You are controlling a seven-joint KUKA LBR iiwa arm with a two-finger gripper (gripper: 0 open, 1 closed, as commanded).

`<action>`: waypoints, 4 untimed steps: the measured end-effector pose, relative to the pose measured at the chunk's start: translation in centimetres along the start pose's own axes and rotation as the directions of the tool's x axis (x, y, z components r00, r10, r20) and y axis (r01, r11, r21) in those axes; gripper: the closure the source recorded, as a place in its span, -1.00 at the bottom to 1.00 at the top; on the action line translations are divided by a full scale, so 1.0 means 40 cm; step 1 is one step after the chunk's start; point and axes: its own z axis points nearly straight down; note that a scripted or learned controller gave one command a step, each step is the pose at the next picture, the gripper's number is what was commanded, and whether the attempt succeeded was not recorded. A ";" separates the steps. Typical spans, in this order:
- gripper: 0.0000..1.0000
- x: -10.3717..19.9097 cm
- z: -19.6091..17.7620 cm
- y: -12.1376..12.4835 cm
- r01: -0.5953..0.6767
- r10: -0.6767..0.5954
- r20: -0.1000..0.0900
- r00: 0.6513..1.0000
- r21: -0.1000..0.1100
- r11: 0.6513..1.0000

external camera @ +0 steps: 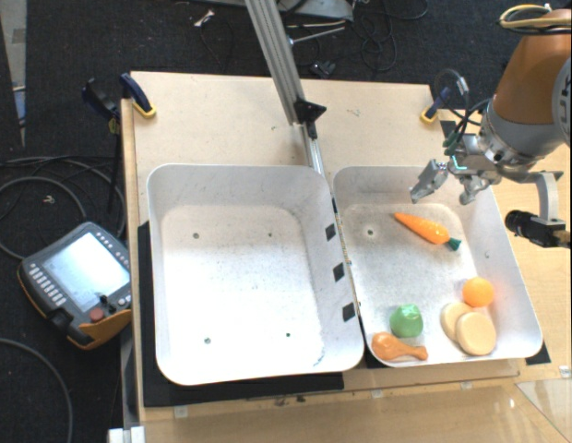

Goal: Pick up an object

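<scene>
My gripper hung over the far end of the right bin, its two grey fingers spread apart with nothing between them. The carrot, the nearest thing to me, lay on the bin floor just below and slightly nearer the camera than my fingertips, apart from them and not touched.

The carrot was a smooth orange toy, tapered to a point at its end toward the left bin, with a small dark green stub at its other end. It lay flat and slanted, its pointed end farther from the camera than the stub.

Taking the carrot as the mark: an orange ball sat nearer the camera and toward the bin's outer wall. Just past the ball, two pale tan rounded pieces lay touching each other by the near rim. A green round thing sat almost straight toward the camera from the carrot, and a small orange pear-shaped piece lay just in front of it at the near corner.

Behind my gripper rose my grey wrist with its orange band. The left bin lay beyond the shared rim, well apart from the carrot. A teach pendant rested on the dark floor beyond that.
</scene>
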 end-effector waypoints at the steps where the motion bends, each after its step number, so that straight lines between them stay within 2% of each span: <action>1: -1.00 0.000 -0.007 0.002 0.001 -0.001 0.001 1.000 -0.004 1.000; 2: -1.00 0.017 0.107 -0.001 0.001 -0.001 0.000 1.000 0.000 1.000; 3: -1.00 0.012 0.258 0.004 -0.002 0.002 0.003 1.000 -0.007 1.000; 4: -1.00 0.001 0.288 0.019 -0.002 0.002 0.013 1.000 -0.025 1.000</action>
